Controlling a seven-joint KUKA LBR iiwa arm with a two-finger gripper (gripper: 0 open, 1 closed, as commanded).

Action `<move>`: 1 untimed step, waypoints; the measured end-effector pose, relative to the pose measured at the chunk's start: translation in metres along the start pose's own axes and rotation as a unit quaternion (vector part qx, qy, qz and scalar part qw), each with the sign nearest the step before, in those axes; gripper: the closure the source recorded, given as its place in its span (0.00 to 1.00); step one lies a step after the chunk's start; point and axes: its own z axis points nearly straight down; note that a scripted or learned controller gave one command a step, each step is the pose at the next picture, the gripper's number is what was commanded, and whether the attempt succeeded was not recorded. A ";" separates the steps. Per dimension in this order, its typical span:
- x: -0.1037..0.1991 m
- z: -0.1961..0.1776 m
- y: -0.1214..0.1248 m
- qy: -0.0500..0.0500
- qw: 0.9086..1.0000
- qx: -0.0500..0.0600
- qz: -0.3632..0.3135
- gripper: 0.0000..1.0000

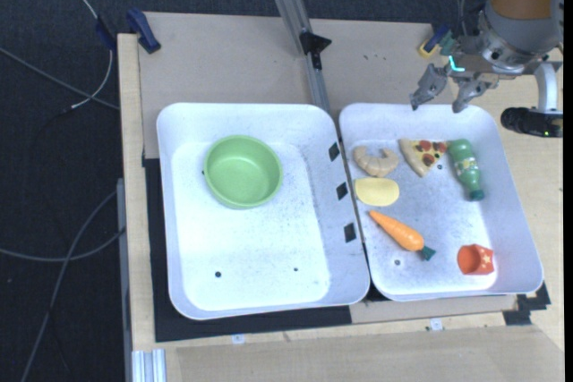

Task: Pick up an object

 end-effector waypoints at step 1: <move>0.000 -0.003 0.001 0.000 1.000 -0.003 0.000 0.00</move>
